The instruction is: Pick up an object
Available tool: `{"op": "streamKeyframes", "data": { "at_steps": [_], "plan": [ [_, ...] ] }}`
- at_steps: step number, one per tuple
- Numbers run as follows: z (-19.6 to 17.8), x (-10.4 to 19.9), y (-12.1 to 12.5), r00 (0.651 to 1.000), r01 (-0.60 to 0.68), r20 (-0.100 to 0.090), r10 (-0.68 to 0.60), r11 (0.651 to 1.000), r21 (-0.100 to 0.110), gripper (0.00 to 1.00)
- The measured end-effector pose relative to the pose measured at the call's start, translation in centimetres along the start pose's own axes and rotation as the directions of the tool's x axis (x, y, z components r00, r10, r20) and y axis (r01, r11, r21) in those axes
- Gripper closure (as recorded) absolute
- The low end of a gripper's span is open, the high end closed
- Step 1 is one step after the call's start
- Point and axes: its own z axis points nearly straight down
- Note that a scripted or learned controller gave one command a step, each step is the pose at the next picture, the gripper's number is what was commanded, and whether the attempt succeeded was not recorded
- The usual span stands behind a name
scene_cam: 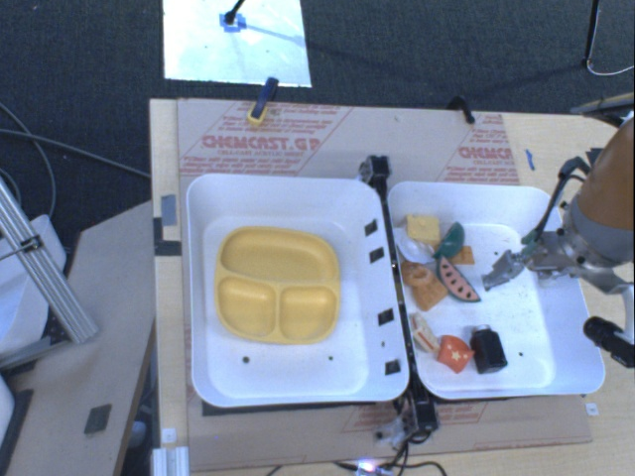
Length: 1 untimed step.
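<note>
Clearly the end effector [496, 269] hangs low over the right bin [571, 365], its fingers spread a little and pinching nothing. Just beside its tips lies the watermelon slice [458, 280], with the yellow cheese block [423, 228] beyond and the black block [487, 350] nearer the camera. A good grasp likely means centring over one toy, clear of its neighbours, before dropping straight down.
</note>
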Motion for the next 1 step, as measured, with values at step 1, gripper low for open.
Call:
{"op": "streamKeyframes", "data": {
  "at_steps": [1],
  "plan": [
    [0.67,11.59,2.90,1.000,0.012,-0.004,-0.012,1.000,-0.002,0.00]
  ]
}}
